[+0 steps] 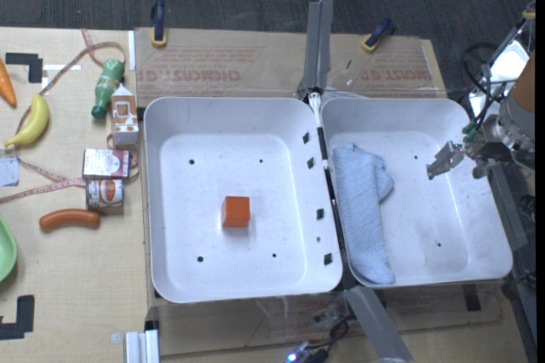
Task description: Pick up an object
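Orange cube (236, 211): is lying mid-floor in the left bin (170, 267), easy to reach from above;
Towel (362, 208): is lying in the right bin (477, 263);
Gripper (464, 163): is hovering over the right bin, fingers spread, grasping nothing, probably because no object is chosen yet

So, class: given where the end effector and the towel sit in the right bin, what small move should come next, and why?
Probably shift the end effector left toward the blue towel: the towel lies along the right bin's left side, apart from it.
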